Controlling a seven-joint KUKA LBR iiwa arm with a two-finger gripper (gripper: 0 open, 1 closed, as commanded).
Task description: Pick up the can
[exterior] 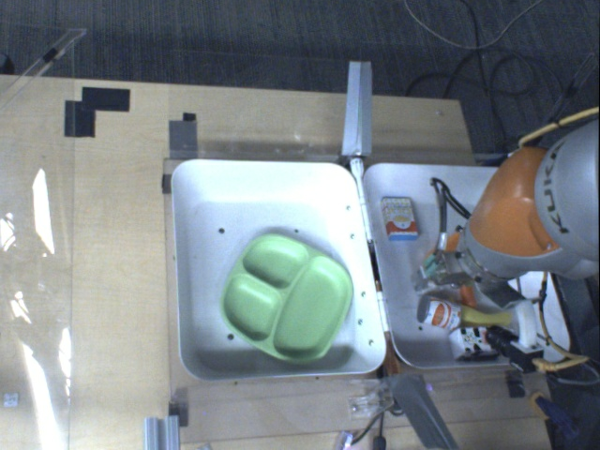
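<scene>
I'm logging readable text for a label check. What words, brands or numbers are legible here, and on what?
"KU", part of a name cut off by the frame edge, on the grey arm.
Small box: printed front, too blurred to read.
Can: label too blurred to read.

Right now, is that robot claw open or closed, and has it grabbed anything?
Gripper: cannot be told. It sits low in the right bin, just above the can, hidden under the arm's wrist.
</scene>
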